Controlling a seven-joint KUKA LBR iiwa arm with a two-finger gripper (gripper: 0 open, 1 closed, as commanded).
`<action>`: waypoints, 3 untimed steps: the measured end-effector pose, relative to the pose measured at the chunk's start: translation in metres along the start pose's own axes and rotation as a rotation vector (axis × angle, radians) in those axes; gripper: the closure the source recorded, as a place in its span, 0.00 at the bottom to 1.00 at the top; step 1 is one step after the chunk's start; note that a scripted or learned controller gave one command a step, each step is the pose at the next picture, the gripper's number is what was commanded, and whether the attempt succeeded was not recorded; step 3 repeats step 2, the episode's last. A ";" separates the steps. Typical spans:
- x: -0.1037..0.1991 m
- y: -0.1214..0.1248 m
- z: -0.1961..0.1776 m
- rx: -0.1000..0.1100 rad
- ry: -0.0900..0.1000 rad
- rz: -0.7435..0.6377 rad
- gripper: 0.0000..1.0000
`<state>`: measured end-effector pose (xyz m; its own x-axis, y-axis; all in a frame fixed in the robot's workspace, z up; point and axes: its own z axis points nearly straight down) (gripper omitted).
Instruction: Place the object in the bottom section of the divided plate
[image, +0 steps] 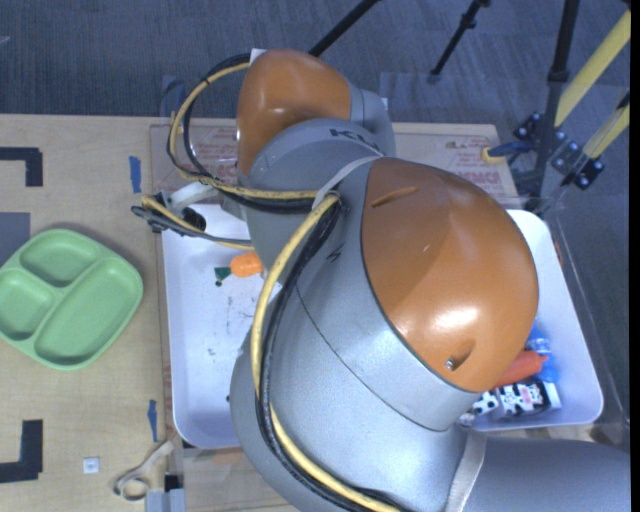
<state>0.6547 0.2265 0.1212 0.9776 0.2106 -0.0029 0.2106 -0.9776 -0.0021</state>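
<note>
Here you are looking at a small orange carrot toy (245, 265) lying near the left bin's (190, 400) top edge. It is likely light and slick; try pinching across its middle. The gripper's state I cannot tell.

The pale bench top of light wood grain (80, 420), at the left of the frame, looks matt and smooth. On it the light green divided plate (68, 297) seems moulded plastic with a soft sheen. The shallow white bin (195, 330) at centre is smooth plastic, scuffed with dark marks. The grey robot arm (360, 400) has satin-smooth casing, its orange domed caps (445, 270) glossy with highlights.
</note>
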 end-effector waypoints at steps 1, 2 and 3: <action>-0.063 -0.014 -0.076 0.000 0.000 0.005 1.00; -0.037 -0.006 0.027 -0.001 0.002 0.011 1.00; -0.037 -0.006 0.027 -0.001 0.002 0.011 1.00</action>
